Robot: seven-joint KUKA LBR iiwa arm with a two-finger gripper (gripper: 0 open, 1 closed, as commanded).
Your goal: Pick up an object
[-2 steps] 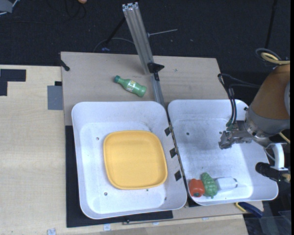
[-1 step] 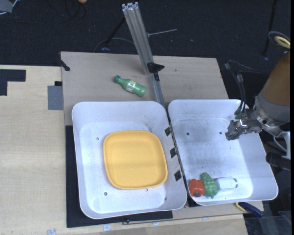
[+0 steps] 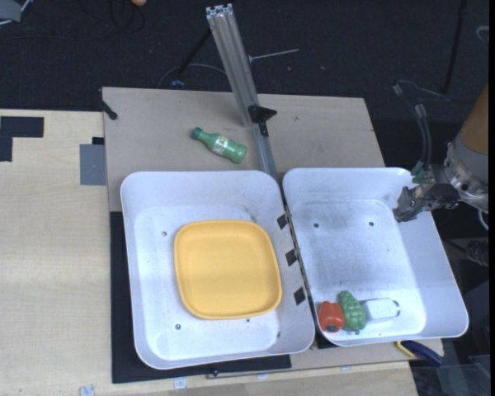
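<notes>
In the camera view, we see the pincer (image 3: 407, 202) at about three o'clock of the picture, over the upper right rim of the right bin (image 3: 433, 258). It is small and dark here, so we cannot tell how it is set, and we see nothing in it.

We judge the task as not yet done. No object is lifted; all of them lie in their places, and the pincer is well apart from them. What is left is the whole grasp: to go to an object, close on it and raise it.

The likely things to pick are in the right bin, near its lower edge, at about five o'clock of the picture. There is a red object (image 3: 331, 315), a green bumpy object (image 3: 352, 311) touching it on its right side, and a white object (image 3: 382, 308) just beside the green one. They are small, and the three lie close together, so we think a clean grasp of one alone could be difficult.

In the left bin (image 3: 148, 221) lies a yellow plate (image 3: 227, 268), flat and square with round corners. A green bottle (image 3: 219, 144) lies on its side on the bench (image 3: 330, 130), at about twelve o'clock, outside both bins.
</notes>
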